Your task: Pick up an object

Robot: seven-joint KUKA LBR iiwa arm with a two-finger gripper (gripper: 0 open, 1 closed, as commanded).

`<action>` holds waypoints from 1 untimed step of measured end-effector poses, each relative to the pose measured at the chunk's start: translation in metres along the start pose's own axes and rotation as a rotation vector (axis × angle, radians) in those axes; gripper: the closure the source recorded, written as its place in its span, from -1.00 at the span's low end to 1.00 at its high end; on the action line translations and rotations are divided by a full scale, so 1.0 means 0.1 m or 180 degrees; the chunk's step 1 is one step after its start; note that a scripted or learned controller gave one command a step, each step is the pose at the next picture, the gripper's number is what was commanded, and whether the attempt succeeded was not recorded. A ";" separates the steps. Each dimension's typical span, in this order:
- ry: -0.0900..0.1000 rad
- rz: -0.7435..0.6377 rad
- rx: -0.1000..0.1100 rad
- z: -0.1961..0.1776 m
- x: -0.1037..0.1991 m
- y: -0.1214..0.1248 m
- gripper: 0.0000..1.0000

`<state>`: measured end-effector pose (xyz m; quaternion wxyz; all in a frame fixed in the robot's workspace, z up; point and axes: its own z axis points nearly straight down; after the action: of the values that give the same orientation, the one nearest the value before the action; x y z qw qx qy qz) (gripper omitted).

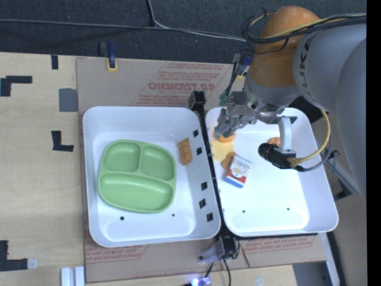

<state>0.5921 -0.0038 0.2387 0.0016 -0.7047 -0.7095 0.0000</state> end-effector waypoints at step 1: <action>-0.0003 0.0003 0.0004 -0.02 0.43 -0.20 1.00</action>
<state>0.5716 0.0392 0.2410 0.0017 -0.7050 -0.7092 0.0008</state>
